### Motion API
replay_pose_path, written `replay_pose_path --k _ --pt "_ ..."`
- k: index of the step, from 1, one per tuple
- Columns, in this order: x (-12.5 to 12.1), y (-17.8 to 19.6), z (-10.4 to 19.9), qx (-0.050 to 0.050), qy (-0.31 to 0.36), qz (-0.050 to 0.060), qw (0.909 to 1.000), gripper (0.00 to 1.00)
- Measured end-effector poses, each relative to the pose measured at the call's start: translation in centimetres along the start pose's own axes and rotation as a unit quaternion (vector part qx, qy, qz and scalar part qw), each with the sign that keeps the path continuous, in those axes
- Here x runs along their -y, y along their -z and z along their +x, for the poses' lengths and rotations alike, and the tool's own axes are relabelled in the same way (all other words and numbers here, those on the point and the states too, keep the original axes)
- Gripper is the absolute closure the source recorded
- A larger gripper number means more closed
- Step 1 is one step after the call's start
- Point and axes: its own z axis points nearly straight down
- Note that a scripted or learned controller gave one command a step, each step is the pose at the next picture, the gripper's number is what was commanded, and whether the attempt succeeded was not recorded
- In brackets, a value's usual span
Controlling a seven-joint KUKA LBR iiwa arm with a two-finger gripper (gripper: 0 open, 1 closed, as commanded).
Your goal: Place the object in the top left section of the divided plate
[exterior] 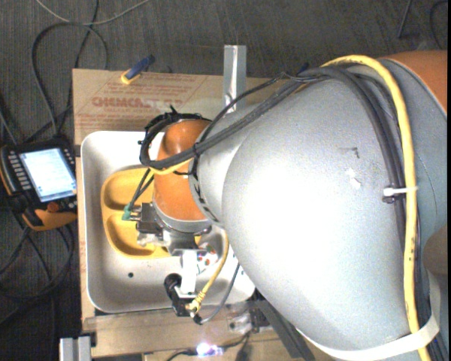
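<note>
Large grey robot arm (323, 209) fills most of the right and centre, with a yellow cable and black cables (397, 126) running along its shell. The orange band above the wrist (177, 168) sits over the shallow white bin (105, 277) at left-centre. Below the band, the grey metal wrist block (165, 228) points down into the bin. The claw is under the wrist hardware and hidden from this angle; cannot tell whether it is open, closed, or gripping anything.

Yellow divided plate (120, 213) lies inside the white bin, on its left side; its rim and two curved sections show to the left of the wrist, with the rest covered by the arm. A small green-tipped part (128, 214) on the wrist hangs over the plate's dividing ridge. The object to be placed is not identifiable; cannot tell where it is, as the arm hides much of the bin.

A black connector with a yellow wire (182, 292) hangs off the wrist over the bin's lower part. The bin rests on a brown cardboard sheet with red print (143, 100) on the surface. A blue-and-yellow small tool (137, 69) lies at the cardboard's top edge. A handheld control pendant with a lit screen (41, 173) sits on the dark carpet floor (30, 292) to the left, well apart from the bin. Loose cables trail across the floor.
</note>
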Motion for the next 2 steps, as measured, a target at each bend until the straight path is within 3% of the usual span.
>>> replay_pose_path --k 1,2 --pt "-0.2 6.8 -10.9 0.010 -0.016 0.013 0.9997 1.00" --pt "-0.7 -2.0 -8.9 0.005 0.089 0.000 0.9960 1.00"
